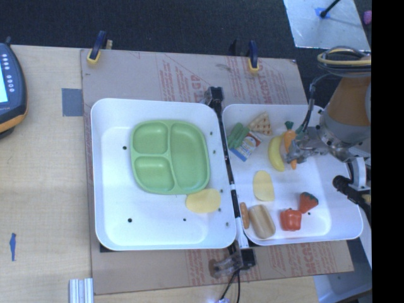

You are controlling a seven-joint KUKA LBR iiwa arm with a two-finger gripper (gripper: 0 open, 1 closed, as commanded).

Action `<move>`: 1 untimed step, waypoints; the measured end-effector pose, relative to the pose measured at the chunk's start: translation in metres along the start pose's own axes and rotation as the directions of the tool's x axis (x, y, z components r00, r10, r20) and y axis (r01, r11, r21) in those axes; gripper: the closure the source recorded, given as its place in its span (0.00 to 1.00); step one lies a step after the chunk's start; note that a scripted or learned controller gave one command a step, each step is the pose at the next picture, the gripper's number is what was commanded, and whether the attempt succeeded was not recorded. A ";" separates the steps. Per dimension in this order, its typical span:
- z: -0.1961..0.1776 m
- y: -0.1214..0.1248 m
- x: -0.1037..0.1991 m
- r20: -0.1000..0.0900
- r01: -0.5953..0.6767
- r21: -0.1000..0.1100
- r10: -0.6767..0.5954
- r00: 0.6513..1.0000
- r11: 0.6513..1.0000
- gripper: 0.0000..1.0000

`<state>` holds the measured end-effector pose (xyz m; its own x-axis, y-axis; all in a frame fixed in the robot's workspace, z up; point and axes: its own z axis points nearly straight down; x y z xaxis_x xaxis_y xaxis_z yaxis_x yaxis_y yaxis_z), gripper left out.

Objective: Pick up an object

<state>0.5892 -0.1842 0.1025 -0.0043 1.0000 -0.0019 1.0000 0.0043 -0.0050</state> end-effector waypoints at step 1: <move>-0.050 -0.032 0.051 -0.004 0.004 -0.001 -0.004 1.000 1.000 1.00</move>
<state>0.5576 -0.1330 0.1527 -0.0081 1.0000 0.0021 1.0000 0.0081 -0.0044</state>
